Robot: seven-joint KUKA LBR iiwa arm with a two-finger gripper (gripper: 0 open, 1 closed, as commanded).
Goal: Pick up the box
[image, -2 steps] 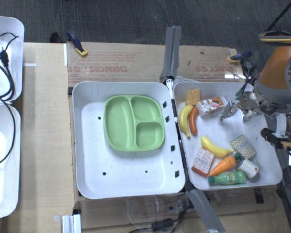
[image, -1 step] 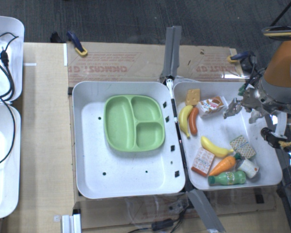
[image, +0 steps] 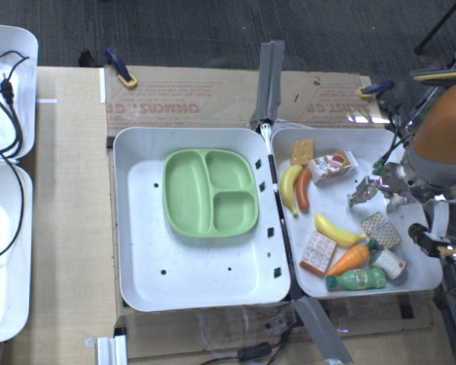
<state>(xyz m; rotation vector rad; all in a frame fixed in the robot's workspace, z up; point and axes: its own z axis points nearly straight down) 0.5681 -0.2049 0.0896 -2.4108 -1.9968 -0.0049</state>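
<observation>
Small pink-and-white patterned cardboard box (image: 318,252) lying in right white bin (image: 330,290), metal two-finger gripper (image: 362,196) open, hovering above bin floor, holding nothing

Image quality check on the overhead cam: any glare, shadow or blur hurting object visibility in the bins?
Camera view: lighting even and soft, weak shadows; the green plate and left bin are sharp. Mild sheen on the right bin floor, nothing washed out. The gripper is small and slightly soft against clutter, finger state unreadable. The box stays legible, its print too fine to read.

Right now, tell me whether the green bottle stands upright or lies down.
Lying down: the green plastic bottle rests on its side along the right white bin's near wall.
</observation>
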